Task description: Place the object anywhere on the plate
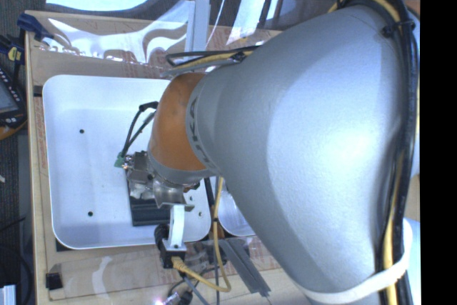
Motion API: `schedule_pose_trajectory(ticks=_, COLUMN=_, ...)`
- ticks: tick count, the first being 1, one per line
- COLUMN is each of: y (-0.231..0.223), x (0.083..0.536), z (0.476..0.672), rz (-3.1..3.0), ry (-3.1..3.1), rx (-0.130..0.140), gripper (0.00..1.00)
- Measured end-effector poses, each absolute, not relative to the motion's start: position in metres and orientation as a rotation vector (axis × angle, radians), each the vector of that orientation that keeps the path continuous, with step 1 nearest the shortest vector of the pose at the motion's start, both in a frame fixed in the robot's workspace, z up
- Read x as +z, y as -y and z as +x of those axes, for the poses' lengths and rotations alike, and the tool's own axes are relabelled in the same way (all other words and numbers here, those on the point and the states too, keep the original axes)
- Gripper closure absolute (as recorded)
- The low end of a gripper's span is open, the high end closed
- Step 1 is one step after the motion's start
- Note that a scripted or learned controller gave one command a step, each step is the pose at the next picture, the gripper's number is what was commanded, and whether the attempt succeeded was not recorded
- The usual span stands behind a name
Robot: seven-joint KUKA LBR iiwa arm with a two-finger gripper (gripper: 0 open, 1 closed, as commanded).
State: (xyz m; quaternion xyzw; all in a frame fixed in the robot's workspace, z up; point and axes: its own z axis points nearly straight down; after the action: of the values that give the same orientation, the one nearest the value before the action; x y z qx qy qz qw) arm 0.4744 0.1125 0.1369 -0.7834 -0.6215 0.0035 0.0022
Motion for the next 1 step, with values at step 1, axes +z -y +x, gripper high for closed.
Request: schedule_pose_trajectory(ticks=1, y=-0.1498, x=0.0907, z=0.4741, rz=-2.910, ry=1.176, rx=0.009, gripper=1.00)
